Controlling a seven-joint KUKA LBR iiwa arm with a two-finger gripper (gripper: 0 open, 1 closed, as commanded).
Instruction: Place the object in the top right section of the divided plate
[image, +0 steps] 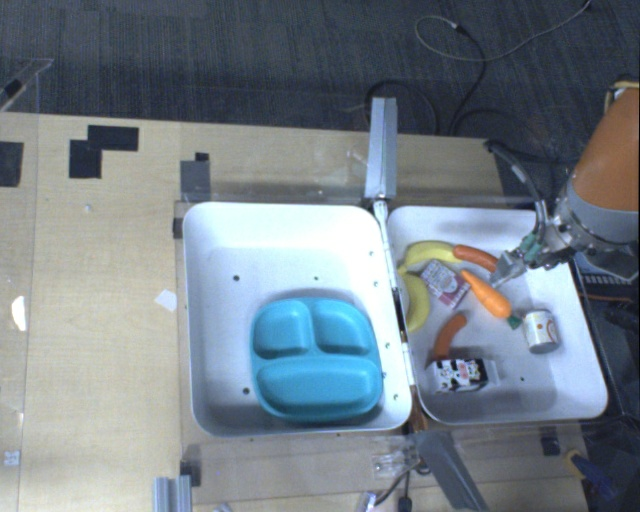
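A blue divided plate (316, 382) lies in the left bin (230, 260), with two small sections at its far side and one large section nearer me. Its top right section (343, 327) holds nothing. My gripper (508, 268) hangs low over the far part of the right bin (570, 385), reaching in from the right. Its tip is between two orange carrots, one (474, 256) just to its left and one (487, 294) just below it. I cannot make out anything held in it.
The right bin also holds two bananas (428, 253) (415, 303), a small purple-and-white packet (445, 282), a reddish sausage (449, 333), a silver can (540, 330) and a black-and-white box (460, 374). A metal rail (382, 150) stands behind the wall between the bins.
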